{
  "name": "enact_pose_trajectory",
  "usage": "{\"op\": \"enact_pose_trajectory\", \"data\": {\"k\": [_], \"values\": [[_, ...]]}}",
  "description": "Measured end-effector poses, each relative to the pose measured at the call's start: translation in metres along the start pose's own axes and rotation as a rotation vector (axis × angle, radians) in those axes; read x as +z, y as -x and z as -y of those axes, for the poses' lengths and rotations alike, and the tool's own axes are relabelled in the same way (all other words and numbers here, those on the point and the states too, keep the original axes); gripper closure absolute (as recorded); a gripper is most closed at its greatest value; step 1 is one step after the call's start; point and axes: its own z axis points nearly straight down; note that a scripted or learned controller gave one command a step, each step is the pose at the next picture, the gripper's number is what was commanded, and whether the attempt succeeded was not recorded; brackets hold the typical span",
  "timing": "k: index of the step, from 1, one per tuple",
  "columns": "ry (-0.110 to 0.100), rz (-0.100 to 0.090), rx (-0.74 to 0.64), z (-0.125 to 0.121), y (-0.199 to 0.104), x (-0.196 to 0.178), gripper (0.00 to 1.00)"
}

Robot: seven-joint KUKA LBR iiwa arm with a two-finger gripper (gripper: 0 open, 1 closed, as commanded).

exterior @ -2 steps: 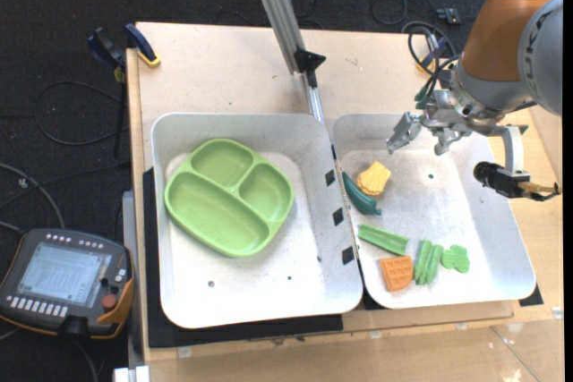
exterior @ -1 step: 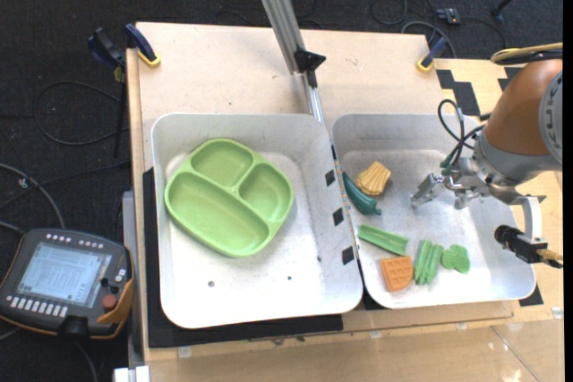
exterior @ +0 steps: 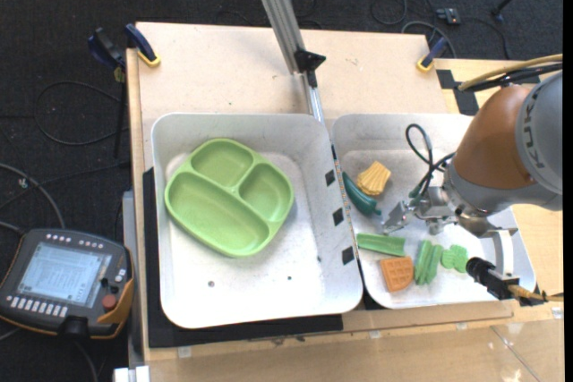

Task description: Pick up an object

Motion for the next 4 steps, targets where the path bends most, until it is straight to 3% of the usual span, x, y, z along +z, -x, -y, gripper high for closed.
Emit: {"op": "enact_pose_trajectory", "data": {"k": [1, 2, 3, 4], "values": [[0.003, 0.001, 0.006, -0.002, 0.002, -0.010, 1.00], [0.009, 0.003, 0.000, -0.053, -0.036, -0.264, 1.00], [-0.009, 0.001, 0.007, -0.066, -0.027, -0.153, 1.00], [0.003, 0.002, 0.003, -0.055, -0.030, -0.188, 1.00]]}}
